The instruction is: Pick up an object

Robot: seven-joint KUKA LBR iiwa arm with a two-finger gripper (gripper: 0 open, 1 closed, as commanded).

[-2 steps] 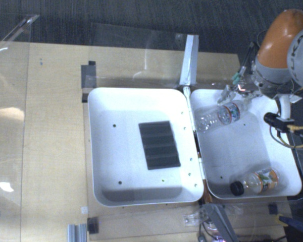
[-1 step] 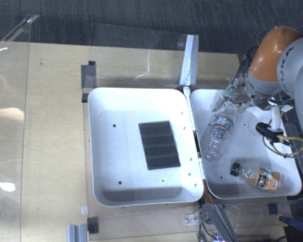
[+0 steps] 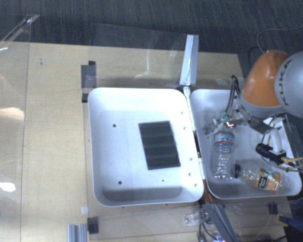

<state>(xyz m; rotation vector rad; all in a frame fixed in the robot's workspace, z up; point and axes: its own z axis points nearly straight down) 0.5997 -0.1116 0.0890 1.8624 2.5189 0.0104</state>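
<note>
partly hidden: gripper [image 3: 227, 119] under wrist | clear bottle [image 3: 223, 153] hard to read

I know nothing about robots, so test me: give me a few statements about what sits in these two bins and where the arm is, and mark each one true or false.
1. A dark ribbed rectangular pad lies in the left bin. True.
2. The clear plastic water bottle stands upright in the left bin. False: it lies on its side in the right bin.
3. A second, smaller bottle with a yellow-and-black label lies near the right bin's front edge. True.
4. The arm hangs over the left bin. False: its orange band and end effector are above the right bin.
5. Both bottles touch the dark pad. False: they lie in the other bin.
</note>
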